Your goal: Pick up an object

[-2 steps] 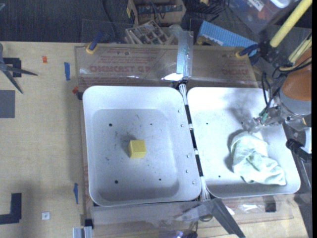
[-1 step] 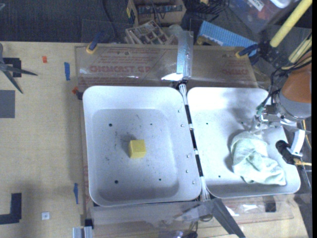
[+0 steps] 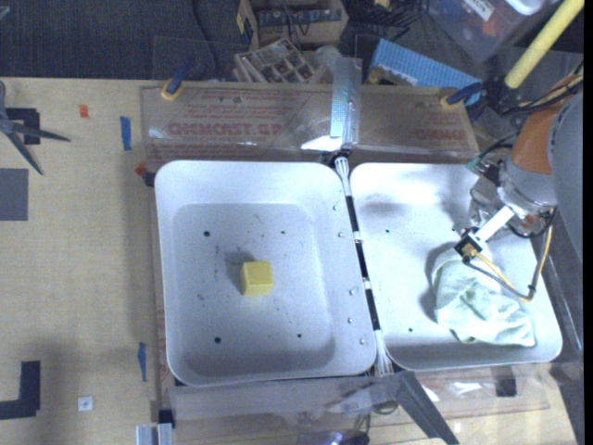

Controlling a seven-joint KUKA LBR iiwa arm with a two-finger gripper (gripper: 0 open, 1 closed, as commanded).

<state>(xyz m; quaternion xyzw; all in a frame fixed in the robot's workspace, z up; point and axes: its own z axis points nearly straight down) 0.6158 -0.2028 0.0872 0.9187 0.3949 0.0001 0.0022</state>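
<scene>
Tabletop (image 3: 74, 276) carries two shallow white bins side by side, their inner rims meeting along the middle.

Left bin (image 3: 176, 248): we note one yellow cube (image 3: 258, 278) resting on the floor, a little left of centre and well apart from every wall. Small dark specks are scattered over the floor around it.

Right bin (image 3: 408, 202): a pale crumpled cloth (image 3: 477, 306), whitish with a faint green tint, lies in the near right part. Its lower edge comes close to the near wall.

Arm (image 3: 565, 156): grey, with the orange band (image 3: 530, 151) showing, reaching in from the right edge over the right bin. The end effector (image 3: 489, 213) hangs over the far right part of that bin, just beyond the far edge of the cloth. From this angle we cannot tell whether it is released or clenched, nor whether it touches the cloth. We see the cloth lying slack on the bin floor. The cube is in the other bin, well apart from the end effector.

Behind both bins a clear sheet with red lettering (image 3: 241, 123) runs along their far rims. Two short blue marks (image 3: 125, 133) sit on the tabletop left of the left bin, one far and one near.
</scene>
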